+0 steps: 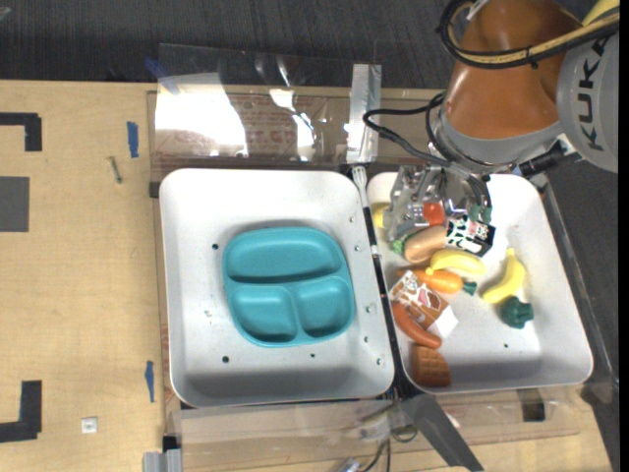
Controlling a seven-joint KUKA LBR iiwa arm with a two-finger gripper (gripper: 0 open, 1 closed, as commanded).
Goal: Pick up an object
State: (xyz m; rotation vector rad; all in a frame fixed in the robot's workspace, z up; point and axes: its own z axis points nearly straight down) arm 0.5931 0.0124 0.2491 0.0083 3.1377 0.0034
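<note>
Gripper (pixel 429 203) upper right of frame, over toy food pile (pixel 442 268); pile lies just below-right; finger state: can't tell.

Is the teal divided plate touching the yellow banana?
Apart. The camera view shows the teal divided plate in the left bin and the yellow banana in the right bin.
</note>
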